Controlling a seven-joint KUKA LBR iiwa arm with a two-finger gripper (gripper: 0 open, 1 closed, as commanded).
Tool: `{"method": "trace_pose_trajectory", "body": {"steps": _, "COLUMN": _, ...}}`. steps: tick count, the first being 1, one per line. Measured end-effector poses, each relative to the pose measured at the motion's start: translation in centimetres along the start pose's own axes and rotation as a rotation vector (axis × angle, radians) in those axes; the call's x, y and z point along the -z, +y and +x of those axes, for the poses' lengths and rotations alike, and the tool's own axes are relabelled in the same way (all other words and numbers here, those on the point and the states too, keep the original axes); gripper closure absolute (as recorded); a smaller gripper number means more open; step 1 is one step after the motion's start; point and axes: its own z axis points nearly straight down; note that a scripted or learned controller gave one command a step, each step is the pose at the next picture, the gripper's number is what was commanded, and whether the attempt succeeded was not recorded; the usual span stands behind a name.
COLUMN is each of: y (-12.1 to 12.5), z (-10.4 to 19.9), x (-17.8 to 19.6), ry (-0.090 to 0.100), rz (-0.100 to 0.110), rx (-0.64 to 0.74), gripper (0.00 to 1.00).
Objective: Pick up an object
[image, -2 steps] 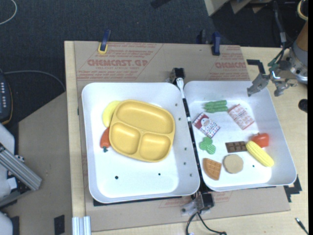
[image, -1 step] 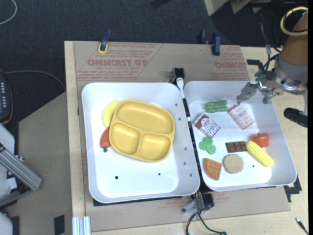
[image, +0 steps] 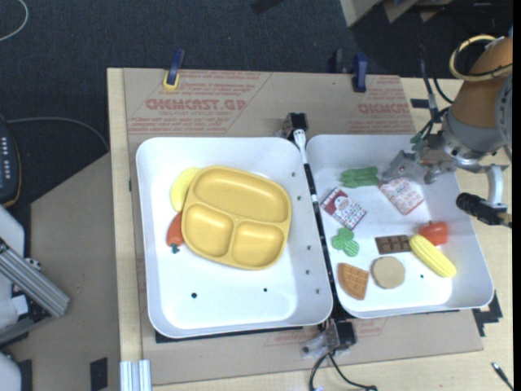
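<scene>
Bench (image: pixel 244 96) — bearing two white bins (image: pixel 220 316) side by side.

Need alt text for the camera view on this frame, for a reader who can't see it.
The arm's tool hovers over the right bin near a small white packet, among toy foods including a corn cob and waffle. The left bin holds a yellow divided plate.

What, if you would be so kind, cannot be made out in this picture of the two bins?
- Claw: in the camera view it is blurred over the right white bin; open or shut cannot be told.
- Red toy piece and yellow toy piece: mostly hidden under the yellow divided plastic plate.
- Red-and-white packets: print too small to read.
</scene>
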Motion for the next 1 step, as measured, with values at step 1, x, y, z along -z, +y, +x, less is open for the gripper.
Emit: {"method": "trace_pose_trajectory", "body": {"steps": 1, "y": 0.38, "z": 0.15, "x": -0.21, "ry": -0.002, "rz": -0.007, "rx": 0.0, "gripper": 0.0}}
